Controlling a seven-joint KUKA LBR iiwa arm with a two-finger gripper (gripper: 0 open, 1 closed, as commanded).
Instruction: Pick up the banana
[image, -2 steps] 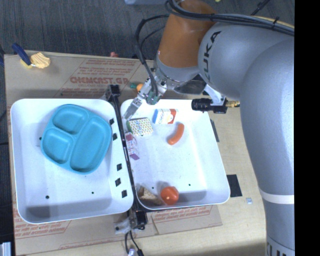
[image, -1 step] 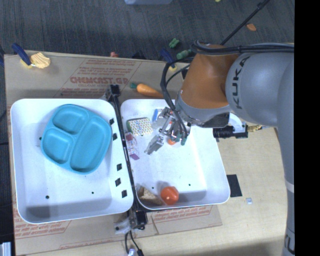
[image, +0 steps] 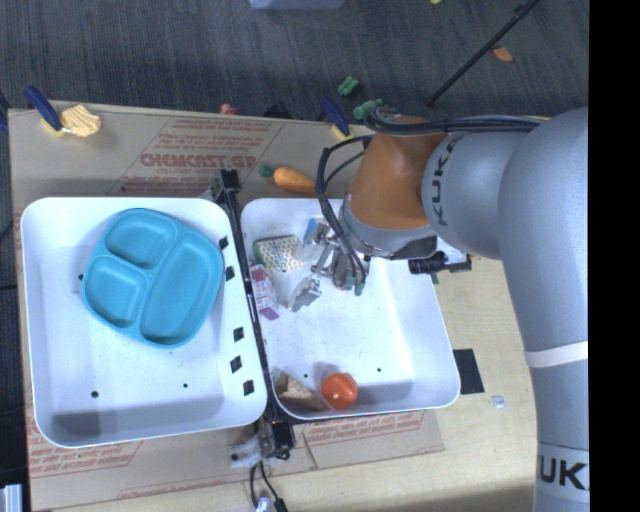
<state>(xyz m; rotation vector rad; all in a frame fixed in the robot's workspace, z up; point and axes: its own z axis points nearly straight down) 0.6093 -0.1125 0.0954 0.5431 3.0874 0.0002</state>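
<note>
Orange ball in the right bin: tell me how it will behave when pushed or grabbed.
The orange ball looks round, so a nudge would probably roll it, though the bin wall and the brown scrap beside it may stop it. Its smooth, shiny skin could slip from a pinch. It seems small, likely light.

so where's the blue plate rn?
The blue plate lies in the left bin, toward its far half. The gripper is over the right bin.
</note>
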